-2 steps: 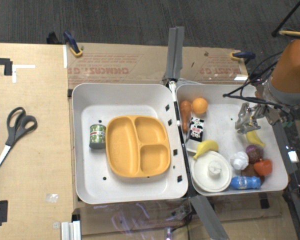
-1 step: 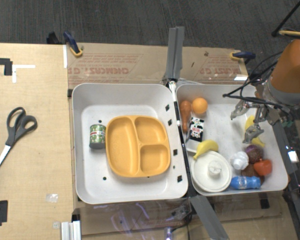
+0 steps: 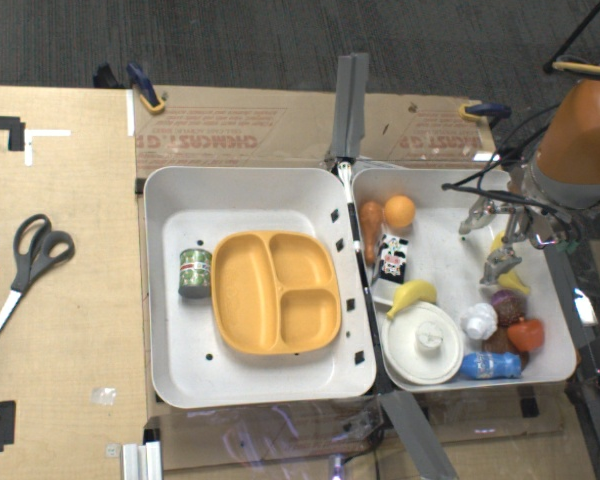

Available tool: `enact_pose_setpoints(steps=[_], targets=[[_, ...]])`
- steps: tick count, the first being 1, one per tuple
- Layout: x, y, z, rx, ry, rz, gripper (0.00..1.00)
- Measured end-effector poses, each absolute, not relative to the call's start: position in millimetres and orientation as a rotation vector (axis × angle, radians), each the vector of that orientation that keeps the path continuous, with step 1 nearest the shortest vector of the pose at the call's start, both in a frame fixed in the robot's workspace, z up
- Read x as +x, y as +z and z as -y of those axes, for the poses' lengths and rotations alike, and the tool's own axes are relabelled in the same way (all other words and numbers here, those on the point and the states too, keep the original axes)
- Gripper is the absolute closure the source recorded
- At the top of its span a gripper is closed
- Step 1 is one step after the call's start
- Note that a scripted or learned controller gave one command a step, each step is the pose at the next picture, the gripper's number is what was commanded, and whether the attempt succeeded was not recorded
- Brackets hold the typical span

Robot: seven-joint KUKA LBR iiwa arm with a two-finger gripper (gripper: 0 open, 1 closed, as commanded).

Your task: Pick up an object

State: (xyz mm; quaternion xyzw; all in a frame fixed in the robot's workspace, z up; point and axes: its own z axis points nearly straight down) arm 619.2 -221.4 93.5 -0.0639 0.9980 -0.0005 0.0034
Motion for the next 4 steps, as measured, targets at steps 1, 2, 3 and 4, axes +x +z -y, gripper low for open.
enact_pose_setpoints(steps=[1,2,3,4], targets=[[621.3,104.9,221.2,-0.203,-0.006,-3.121,1.00],[621.3,104.8,221.0,-0.203,-0.006,-3.122,0.00],[604.1,93.5,221.4,-0.264,-0.003,-3.126,0.00],[606.1,104.6,221.1,-0.266,-0.007,-3.120,1.00]])
